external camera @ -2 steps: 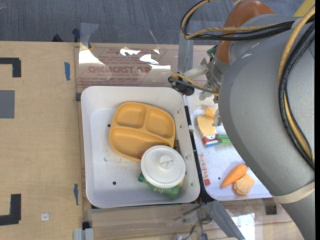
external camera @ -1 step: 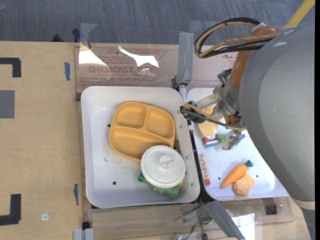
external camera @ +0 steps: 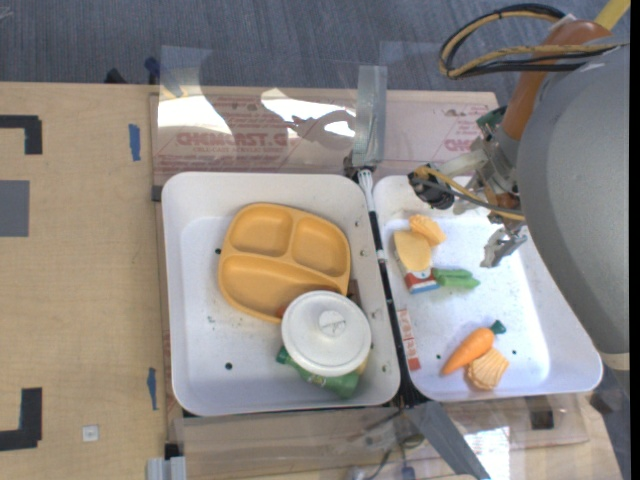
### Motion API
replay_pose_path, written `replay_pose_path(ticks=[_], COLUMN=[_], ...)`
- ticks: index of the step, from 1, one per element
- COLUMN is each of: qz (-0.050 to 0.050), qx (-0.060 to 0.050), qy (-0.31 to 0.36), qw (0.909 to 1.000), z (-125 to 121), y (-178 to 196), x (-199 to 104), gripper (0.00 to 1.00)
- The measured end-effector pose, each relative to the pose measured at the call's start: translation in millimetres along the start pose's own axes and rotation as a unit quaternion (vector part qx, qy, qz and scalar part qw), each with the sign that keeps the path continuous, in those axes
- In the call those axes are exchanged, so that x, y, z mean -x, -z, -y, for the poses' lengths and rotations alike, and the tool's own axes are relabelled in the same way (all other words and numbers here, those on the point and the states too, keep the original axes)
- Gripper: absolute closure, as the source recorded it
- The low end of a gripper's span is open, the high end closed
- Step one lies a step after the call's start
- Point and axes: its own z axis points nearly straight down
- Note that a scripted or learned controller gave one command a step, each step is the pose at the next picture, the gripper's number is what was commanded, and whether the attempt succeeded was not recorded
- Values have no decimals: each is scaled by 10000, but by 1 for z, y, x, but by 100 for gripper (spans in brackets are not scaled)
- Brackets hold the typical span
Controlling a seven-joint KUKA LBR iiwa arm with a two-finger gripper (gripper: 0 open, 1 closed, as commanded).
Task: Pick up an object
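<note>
Two white bins sit on our desk. In the right bin we see the tool hanging above bare floor, nothing gripped, jaws slightly apart, carrot lying nearer us.

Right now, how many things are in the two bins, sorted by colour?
Orange or yellow: 4, namely the divided plate, the carrot, the small piece beside the carrot and the yellow toy.
White: 1, the lidded cup.
Green: 1, the green-handled tool.
Total: 6
</note>
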Motion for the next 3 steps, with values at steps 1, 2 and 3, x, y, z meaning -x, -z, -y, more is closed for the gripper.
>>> replay_pose_path(ticks=[1,2,3], qz=[4,-34,1], qx=[-13,6,-15], qy=[55,818,400], qw=[10000,9966,9992], z=[5,-15,23], y=[11,73,68], x=[-2,-19,7], gripper=[100,100,100])
